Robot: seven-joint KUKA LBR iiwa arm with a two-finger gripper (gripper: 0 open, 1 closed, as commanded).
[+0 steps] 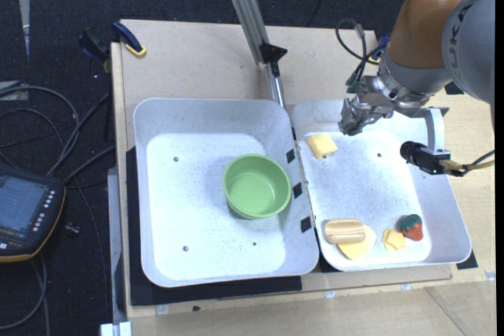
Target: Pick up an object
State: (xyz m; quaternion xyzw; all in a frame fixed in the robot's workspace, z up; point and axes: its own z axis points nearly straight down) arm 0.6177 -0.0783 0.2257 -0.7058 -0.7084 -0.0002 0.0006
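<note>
My gripper hangs over the far part of the right bin, a little to the right of a pale yellow block and above it. Nothing shows between its dark tips. Near the front of the same bin lie a tan hot dog bun on a yellow wedge, a small yellow piece and a red strawberry-like toy. A green bowl stands upright in the left bin.
A slanted metal pole rises from the seam between the bins at the back. A black camera-like unit with cable sits on the arm above the right bin's right side. Black clips line the seam.
</note>
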